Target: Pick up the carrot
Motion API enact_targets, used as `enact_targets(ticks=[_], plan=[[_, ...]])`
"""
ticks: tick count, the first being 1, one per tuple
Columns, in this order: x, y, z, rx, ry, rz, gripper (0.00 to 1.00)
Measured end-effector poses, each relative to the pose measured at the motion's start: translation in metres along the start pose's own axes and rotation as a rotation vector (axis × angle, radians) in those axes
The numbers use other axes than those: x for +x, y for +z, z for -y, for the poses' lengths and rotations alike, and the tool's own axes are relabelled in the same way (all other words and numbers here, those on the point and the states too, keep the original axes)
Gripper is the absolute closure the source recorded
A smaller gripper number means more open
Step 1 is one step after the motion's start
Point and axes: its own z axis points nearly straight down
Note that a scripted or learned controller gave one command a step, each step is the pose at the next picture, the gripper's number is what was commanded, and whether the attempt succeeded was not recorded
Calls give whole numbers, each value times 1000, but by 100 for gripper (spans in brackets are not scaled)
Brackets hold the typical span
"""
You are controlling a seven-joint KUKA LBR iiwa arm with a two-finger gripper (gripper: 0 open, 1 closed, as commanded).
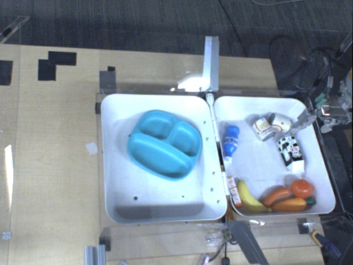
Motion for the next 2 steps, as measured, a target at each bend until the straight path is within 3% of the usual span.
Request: enact_targets(ticks=[1,2], plan=[[58,151,27,-4,-91,0,0],[79,155,28,-14,-7,4,0]])
